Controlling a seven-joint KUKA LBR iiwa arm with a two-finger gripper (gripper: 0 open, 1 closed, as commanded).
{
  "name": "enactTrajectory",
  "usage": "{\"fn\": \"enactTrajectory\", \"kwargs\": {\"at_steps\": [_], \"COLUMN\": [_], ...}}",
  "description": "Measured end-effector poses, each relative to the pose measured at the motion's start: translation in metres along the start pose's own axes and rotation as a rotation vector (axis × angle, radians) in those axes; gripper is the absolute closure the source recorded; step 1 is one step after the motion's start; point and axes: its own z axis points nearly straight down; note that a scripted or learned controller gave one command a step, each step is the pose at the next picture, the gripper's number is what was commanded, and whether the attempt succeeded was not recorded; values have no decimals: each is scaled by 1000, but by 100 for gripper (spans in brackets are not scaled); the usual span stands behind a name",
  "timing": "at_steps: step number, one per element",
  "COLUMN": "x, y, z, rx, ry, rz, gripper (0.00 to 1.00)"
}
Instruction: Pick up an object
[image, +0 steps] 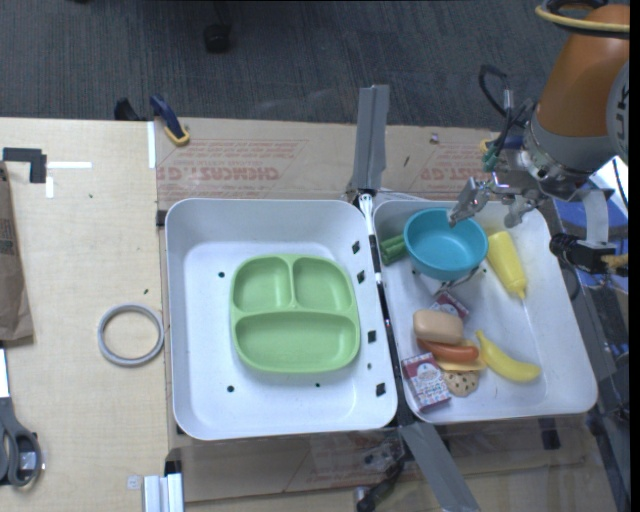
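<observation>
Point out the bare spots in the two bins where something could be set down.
Left bin: a bare white margin rings the green divided plate, widest at its left wall and near edge. Right bin: bare floor right of the banana, toward the right wall. Its middle is crowded: blue bowl, corn, hot dog, with the hand above.

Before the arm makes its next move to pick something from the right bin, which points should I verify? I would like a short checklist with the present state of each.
1. Gripper is over the right bin: ok, above its far end.
2. Fingers free of any object: ok, nothing is seen between them.
3. A target is near: ok, blue bowl and yellow corn cob lie just below.
4. Bowl stands apart from its neighbours: not ok, a green item touches its left side.
5. Height above the bowl rim: cannot tell.
6. Green divided plate out of the way: ok, in the left bin.
</observation>
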Motion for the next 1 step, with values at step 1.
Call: {"fn": "enactTrajectory", "kwargs": {"at_steps": [1], "x": [-22], "y": [26], "z": [120], "rx": [1], "ry": [0], "rz": [63], "gripper": [0]}}
